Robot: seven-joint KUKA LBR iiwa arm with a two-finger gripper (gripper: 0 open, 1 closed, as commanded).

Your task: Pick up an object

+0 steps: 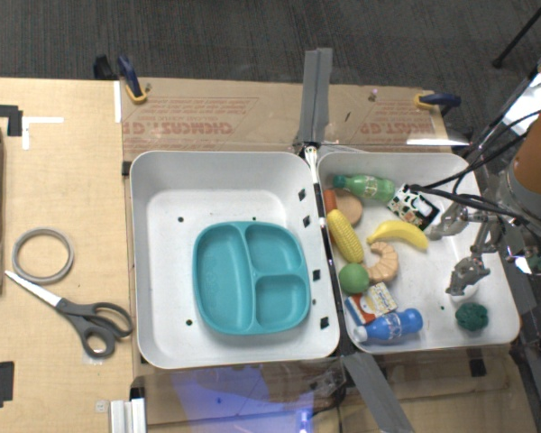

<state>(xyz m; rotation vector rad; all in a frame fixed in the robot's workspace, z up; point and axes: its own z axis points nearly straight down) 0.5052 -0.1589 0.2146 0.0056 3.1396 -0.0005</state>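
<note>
objects heaped along left side of right bin [496, 327]: corn [344, 234], banana [398, 234], bottle [389, 326] | dark green ball [472, 316] alone near right corner | gripper [466, 276] just beyond ball, pincer spread unclear, nothing seen gripped | teal tray [252, 278] in left bin [162, 188]

Gripper [466, 276] low at right, fingers seemingly parted.

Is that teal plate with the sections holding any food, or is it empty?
Empty. The teal divided plate lies flat in the left bin, and all three compartments show bare teal. The toy food sits in the right bin.
</note>
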